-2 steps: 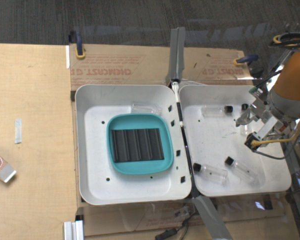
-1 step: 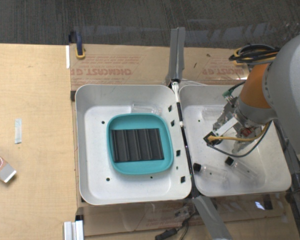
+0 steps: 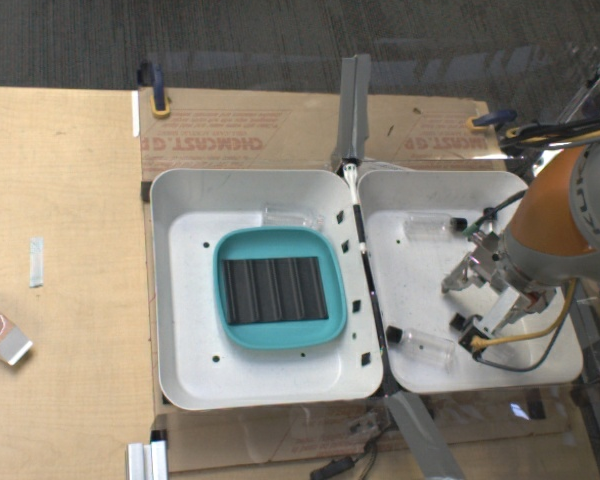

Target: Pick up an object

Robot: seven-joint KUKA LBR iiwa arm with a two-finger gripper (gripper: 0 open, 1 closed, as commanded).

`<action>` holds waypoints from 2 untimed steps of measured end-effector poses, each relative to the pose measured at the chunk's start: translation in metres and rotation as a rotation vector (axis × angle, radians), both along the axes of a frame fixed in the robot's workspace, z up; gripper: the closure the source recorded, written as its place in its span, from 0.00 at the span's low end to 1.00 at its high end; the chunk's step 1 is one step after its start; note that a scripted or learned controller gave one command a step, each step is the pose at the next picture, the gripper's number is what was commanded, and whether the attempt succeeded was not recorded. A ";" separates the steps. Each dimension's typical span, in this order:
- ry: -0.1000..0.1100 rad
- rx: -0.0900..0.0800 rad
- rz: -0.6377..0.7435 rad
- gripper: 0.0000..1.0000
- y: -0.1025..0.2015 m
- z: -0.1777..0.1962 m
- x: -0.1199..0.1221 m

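In the right bin (image 3: 420, 368), arm (image 3: 555, 218) is reaching in from the right, orange band above the wrist, gripper (image 3: 480, 298) low over the bin's middle-right floor. Cables loop off the wrist toward the near right corner.

Left bin (image 3: 180, 368): teal tray (image 3: 280, 340) sits square in the middle, dark ribbed insert (image 3: 277, 289) inside it. Probably too wide and flat for a two-finger pinch, so my guess is it's not the target. A small clear piece (image 3: 280, 216) lies just beyond the tray's far edge, hard to make out.

Right bin: a clear plastic tube-like item (image 3: 427, 345) lies on the floor near the near edge, left of and nearer than the gripper, apart from it. Another pale clear item (image 3: 423, 230) sits near the far wall. Both are see-through on white, so outlines are weak. Any of these counts as the object to pick; the near clear tube looks like the closest candidate.

Gripper state: the metal parts at the tip are splayed at angles, but with cables and dark fittings cluttering that spot I can't tell whether it's spread or closed. Nothing visibly pinched. Can't confirm contact with the bin floor either.

Outside the bins: cardboard sheet (image 3: 310, 133) under the far side, clamped at its far corners. On the wooden bench (image 3: 60, 188) to the left, a small pale strip (image 3: 36, 263) and, at the left edge, a small red-and-white packet (image 3: 0, 333), both well apart from the bins.

Judgement: pick not yet made.
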State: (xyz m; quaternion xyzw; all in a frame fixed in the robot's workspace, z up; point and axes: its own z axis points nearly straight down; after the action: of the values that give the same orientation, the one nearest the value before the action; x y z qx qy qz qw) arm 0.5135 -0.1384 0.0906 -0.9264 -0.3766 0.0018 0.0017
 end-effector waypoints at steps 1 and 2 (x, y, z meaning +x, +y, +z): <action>-0.002 0.001 0.252 0.00 -0.034 0.000 -0.036; -0.001 0.008 0.537 0.00 -0.068 0.008 -0.037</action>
State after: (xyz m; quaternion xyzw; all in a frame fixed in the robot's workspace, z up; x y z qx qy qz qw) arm 0.4768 -0.2062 0.0982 -0.7933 -0.6088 0.0001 0.0045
